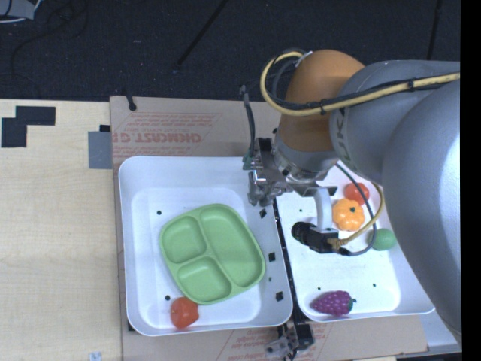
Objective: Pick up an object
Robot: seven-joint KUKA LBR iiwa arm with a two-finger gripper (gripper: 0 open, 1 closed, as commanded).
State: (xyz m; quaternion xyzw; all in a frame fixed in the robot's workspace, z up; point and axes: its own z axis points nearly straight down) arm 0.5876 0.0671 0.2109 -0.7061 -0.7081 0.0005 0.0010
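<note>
From my station I see the arm reaching in from the right, its orange band above the inner edge of the right bin. The gripper hangs over the seam where the two bins meet, near their far rims. From this angle I cannot tell whether the claw is apart or together, and I see nothing held in it.

The things I could pick are split between the bins. In the right bin, a small orange toy pumpkin lies just under the wrist, with a red toy fruit touching its far side. A pale green round piece sits near them, against the arm's edge. A purple bunch of toy grapes lies well apart, by the near rim.

In the left bin, a green three-compartment plate lies flat and turned at an angle. A red toy fruit with a lumpy skin rests just beside its near corner.

Both bins stand on a sheet of printed cardboard.
</note>
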